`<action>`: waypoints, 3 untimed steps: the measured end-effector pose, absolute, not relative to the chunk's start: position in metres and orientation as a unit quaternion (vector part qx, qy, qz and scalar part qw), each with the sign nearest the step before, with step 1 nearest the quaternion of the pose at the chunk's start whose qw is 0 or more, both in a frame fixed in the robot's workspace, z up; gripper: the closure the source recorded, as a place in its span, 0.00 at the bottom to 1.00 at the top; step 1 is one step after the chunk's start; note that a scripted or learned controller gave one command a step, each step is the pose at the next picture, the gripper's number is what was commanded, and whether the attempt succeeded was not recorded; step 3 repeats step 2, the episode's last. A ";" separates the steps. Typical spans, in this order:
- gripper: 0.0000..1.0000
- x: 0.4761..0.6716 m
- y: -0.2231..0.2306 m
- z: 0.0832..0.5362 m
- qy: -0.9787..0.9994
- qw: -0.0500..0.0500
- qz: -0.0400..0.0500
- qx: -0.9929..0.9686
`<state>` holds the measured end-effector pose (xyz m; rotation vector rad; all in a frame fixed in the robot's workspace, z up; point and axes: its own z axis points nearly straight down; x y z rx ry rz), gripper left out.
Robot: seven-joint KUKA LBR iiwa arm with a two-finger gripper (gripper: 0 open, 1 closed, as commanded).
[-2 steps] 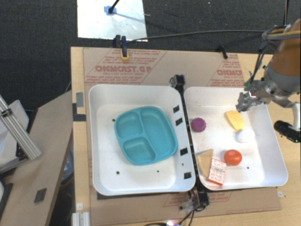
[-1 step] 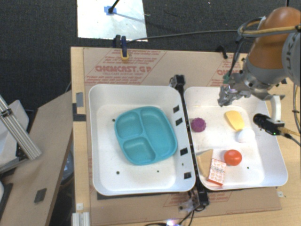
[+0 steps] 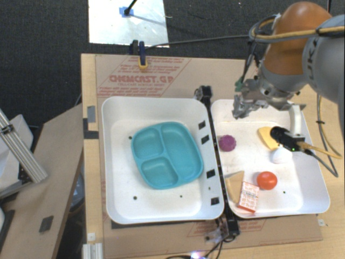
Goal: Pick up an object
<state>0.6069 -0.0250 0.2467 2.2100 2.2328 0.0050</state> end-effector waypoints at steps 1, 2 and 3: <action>1.00 0.617 0.031 0.251 0.711 0.000 0.002 0.703; 1.00 0.628 0.082 0.252 0.710 0.000 0.002 0.704; 1.00 0.628 0.082 0.252 0.710 0.000 0.002 0.704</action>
